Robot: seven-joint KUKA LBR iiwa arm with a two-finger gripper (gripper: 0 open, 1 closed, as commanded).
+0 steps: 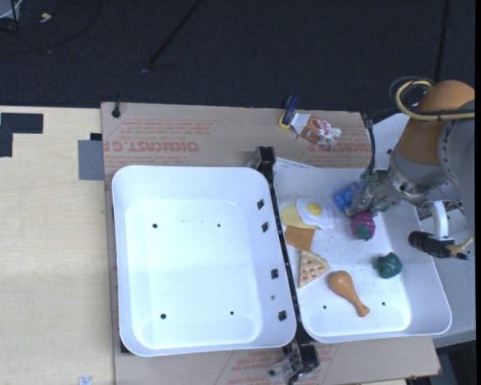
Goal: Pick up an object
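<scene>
arm: the grey arm (445, 147) with its orange band reached in from the right, over the upper right corner of the right bin (421, 315).
end effector: the end effector (367, 201) sat low over the back of the right bin, just beside a blue toy (345, 196) and right above a purple toy (364, 226); how it was set, wide or narrow, could not be told, for dark parts hid it.
objects in right bin: a fried egg (313, 212) lay near the left wall, with a yellow piece (291, 215) touching it and an orange slab (299, 237) just below.
more objects: a pizza slice (309, 268) lay beside the dividing wall, a chicken drumstick (349, 291) lay tilted near the middle front, and a green toy (389, 265) lay well to the right.
crowding: the blue toy and purple toy were packed close under the tool; the egg was near on the left.
left bin: the left bin (128, 215) was white and lay touching the right one.
counter: a cardboard sheet (184, 139) lay under both bins on the counter (40, 255); a small packet (317, 131) lay on the cardboard behind the right bin.
</scene>
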